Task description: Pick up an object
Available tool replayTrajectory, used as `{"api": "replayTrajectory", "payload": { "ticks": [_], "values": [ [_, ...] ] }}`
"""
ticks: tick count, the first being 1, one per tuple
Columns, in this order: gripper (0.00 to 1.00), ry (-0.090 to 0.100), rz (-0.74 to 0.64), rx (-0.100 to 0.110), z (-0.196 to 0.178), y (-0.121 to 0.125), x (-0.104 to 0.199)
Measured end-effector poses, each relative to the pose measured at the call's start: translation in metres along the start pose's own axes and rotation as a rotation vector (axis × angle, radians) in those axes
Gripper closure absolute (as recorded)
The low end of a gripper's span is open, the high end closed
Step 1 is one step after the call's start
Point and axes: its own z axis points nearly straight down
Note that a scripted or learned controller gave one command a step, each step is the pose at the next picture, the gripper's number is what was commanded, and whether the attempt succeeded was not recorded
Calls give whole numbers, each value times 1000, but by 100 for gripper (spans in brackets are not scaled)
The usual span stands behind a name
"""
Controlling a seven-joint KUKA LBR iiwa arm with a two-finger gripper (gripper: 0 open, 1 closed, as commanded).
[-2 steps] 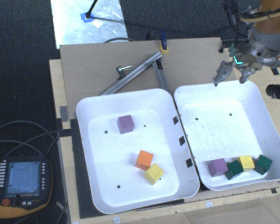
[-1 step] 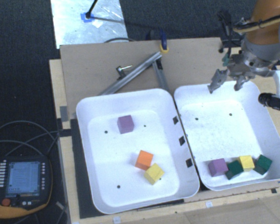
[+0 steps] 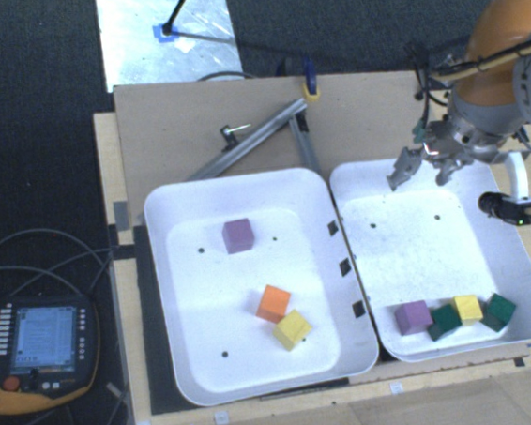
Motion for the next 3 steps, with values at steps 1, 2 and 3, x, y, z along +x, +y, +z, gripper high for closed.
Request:
{"api": "replayTrajectory", "payload": {
  "ticks": [1,2,3],
  "values": [
    [0,1,0,3,59,-3,-7],
    [100,0,-2,-5,44,-1,-7],
    [100,0,-3,-9,-1,4,-4]
  ]
}}
